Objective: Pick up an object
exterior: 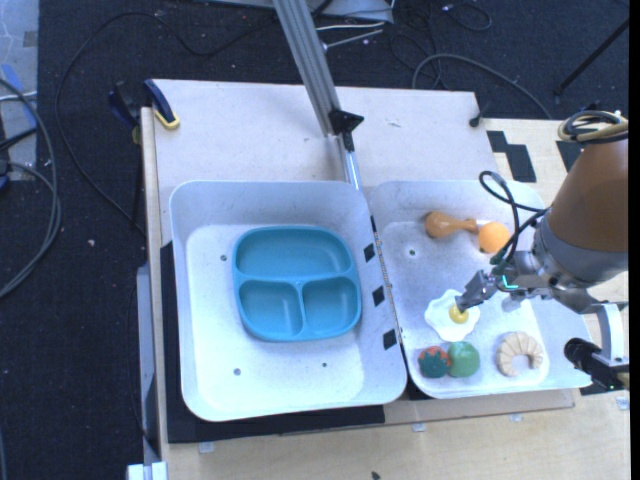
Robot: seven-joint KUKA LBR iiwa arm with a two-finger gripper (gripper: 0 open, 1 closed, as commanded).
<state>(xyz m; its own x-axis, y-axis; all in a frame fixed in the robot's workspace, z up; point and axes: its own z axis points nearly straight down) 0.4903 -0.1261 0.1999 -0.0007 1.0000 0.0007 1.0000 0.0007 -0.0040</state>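
Here the gripper (470,299) is hovering over the fried egg (447,315) in the right bin (400,258); can't tell the jaws' state.

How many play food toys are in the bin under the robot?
4: a chicken drumstick at the back, fried egg under the gripper, green-red vegetable and croissant in front. The arm may hide more.

A sky-blue divided tray (297,294) sits in the left white bin (200,368). The right white bin (405,213) holds an orange drumstick (452,225), a white-and-yellow fried egg (449,315), green-and-red vegetables (449,360) and a tan croissant (520,353).
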